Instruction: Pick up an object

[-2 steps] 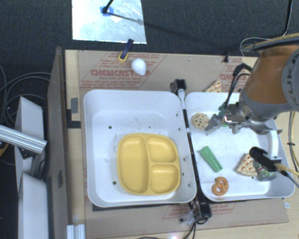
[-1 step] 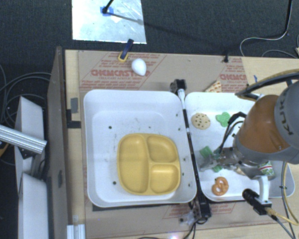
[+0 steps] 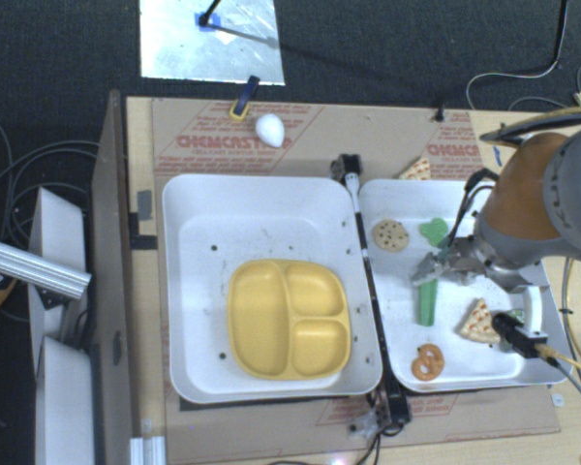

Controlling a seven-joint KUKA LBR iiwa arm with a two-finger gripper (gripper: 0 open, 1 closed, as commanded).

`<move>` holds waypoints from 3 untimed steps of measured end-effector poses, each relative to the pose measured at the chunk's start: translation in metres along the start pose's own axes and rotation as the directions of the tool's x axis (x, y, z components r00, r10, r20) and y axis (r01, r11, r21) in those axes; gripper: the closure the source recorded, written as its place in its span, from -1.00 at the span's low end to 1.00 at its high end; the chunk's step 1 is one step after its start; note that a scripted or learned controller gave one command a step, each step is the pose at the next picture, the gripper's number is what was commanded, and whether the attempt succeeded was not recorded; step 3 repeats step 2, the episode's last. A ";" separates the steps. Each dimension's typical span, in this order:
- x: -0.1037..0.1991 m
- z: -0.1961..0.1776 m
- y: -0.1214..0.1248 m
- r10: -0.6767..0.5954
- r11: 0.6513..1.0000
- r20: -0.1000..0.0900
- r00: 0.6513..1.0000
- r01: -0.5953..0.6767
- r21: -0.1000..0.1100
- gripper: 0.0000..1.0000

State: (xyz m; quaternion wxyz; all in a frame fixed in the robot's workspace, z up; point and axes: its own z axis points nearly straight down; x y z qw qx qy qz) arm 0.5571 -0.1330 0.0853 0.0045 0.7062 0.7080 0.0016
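My gripper (image 3: 434, 266) hangs low over the middle of the right bin (image 3: 404, 194), on the grey arm with the orange band (image 3: 518, 197). Its tip is just above the upper end of a green stick (image 3: 426, 305) that lies upright in the view. A green leafy piece (image 3: 433, 229) sits just behind the gripper. A chocolate-chip cookie (image 3: 390, 234) lies to its left. A pizza slice (image 3: 478, 324) and a pretzel (image 3: 427, 362) rest near the bin's front. Whether anything is held is hidden from this angle.
The left bin (image 3: 198, 221) holds a yellow divided plate (image 3: 289, 318). Outside the bins, a white egg (image 3: 269, 129), a small blue and yellow item (image 3: 243, 99) and a cracker-like piece (image 3: 416, 170) lie on the cardboard at the back.
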 end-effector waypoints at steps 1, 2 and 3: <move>0.037 0.001 -0.029 -0.003 1.000 -0.006 1.000 0.003 0.011 -1.00; 0.035 -0.010 -0.027 -0.001 1.000 -0.005 1.000 0.001 0.006 1.00; 0.035 -0.010 -0.027 -0.001 1.000 -0.005 1.000 0.001 0.006 1.00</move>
